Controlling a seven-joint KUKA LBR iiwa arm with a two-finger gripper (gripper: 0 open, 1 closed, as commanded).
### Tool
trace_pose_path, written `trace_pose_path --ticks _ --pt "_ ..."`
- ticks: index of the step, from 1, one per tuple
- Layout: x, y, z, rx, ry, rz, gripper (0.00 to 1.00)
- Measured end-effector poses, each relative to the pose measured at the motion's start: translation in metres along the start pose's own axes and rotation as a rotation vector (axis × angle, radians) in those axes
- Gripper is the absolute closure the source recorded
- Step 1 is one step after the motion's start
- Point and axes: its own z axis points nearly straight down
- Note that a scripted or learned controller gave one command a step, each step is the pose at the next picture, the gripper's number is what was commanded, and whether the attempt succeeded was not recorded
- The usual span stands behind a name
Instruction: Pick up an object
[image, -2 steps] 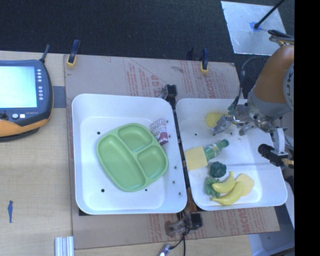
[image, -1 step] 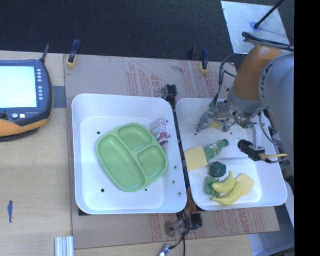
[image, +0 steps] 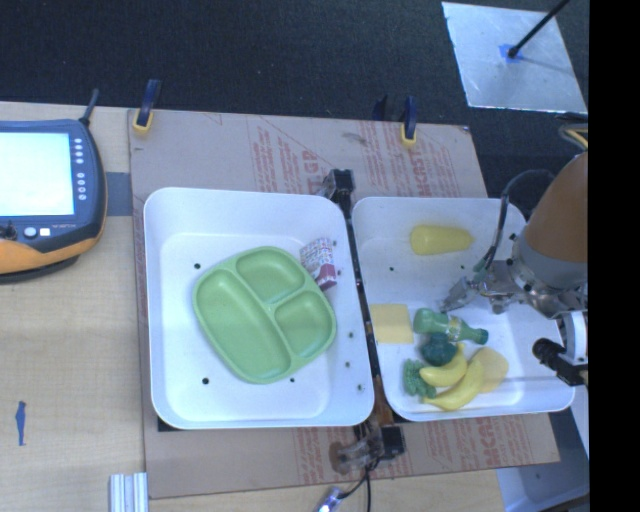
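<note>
Toys (image: 450, 360) crowd right bin (image: 395, 225) — jaws (image: 470, 290) near.

Two white bins (image: 160, 300); one green divided plate (image: 264, 313); one small can (image: 320, 262); two bananas (image: 448, 374); one yellow block (image: 391, 323); one green bottle (image: 448, 325); one yellow lemon-like piece (image: 439, 239).

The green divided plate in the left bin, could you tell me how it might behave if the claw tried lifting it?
The green divided plate looks like stiff moulded plastic, so probably light and rigid. It lies flat in the left bin, so its low rim likely offers little grip, and its glossy surface may slip.
</note>
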Motion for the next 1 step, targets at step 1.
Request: trace_pose_path --ticks 1 --pt "0.0380 0.0750 -0.0008 -0.002 0.002 -0.001 0.00"
